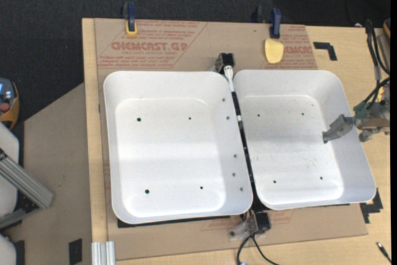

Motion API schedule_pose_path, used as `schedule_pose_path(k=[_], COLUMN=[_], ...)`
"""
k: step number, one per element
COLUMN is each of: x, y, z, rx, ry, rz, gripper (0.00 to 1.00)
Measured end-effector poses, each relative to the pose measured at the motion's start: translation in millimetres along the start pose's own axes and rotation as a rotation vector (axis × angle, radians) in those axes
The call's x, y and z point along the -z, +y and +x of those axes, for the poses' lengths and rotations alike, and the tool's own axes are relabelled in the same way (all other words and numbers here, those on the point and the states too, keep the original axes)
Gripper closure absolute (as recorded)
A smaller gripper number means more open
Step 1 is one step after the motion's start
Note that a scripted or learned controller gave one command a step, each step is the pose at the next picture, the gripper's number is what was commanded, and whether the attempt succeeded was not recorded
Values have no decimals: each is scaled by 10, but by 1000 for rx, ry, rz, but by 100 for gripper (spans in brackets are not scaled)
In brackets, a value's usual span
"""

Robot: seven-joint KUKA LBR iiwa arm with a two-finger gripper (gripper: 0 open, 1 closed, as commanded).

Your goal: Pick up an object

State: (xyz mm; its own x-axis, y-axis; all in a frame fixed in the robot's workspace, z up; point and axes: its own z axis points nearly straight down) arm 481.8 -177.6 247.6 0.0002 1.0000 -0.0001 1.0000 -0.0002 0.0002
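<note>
A: What is lying at the left?

B: The left bin point(169, 147) is sitting on the brown board point(98, 53), with a blue clamp point(129, 12) gripping the board's far edge above it.

A: And moving to the middle?

B: A thin black strip point(239, 128) is running between the two bins, which are touching side by side. A second blue clamp point(275, 20) is biting the far edge, with a yellow pad point(273, 50) just below it.

A: Then the right bin point(290, 152)?

B: It is resting beside the left one. The gripper point(335, 129) is hanging over its right-hand rim, reaching in from the right.

A: Is the gripper released or clenched?

B: I cannot tell; it is showing too small.

A: Where is the object?

B: I cannot tell where it is lying.
</note>
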Motion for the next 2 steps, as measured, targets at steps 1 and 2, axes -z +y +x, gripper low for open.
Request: schedule_pose_path(k=[1,2], x=[991,1063], y=[-18,-13], z=[669,650], rx=[5,2], ry=[-1,-2], rz=[-6,-5], gripper=[0,100])
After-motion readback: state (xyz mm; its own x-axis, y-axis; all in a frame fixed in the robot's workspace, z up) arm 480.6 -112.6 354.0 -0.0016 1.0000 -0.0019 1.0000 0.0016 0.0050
